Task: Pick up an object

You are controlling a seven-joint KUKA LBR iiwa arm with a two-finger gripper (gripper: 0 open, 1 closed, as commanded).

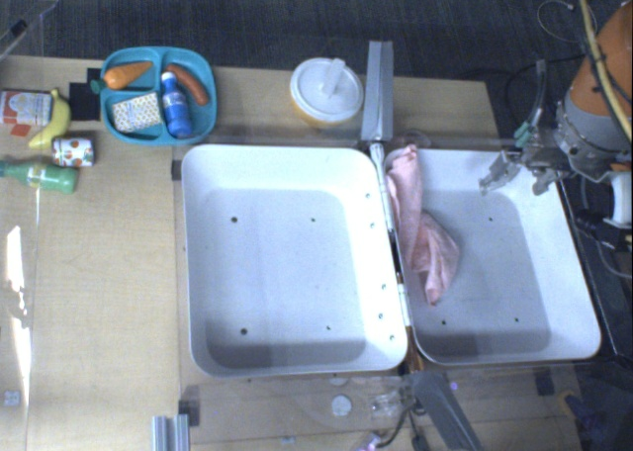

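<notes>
The end effector (514, 170) hangs over the right bin's (554, 340) upper right corner. A pink cloth (423, 236) lies against that bin's left wall, well apart from it.

We see two bins side by side: the left bin (287, 256) and the right bin (504, 281). A cloth (420, 226) lies in the right bin along its left wall. The gripper (514, 172) hangs over that bin's far right corner. Beyond the left bin stands a lidded cup (326, 91); a divided tray (158, 95) sits farther left.
</notes>
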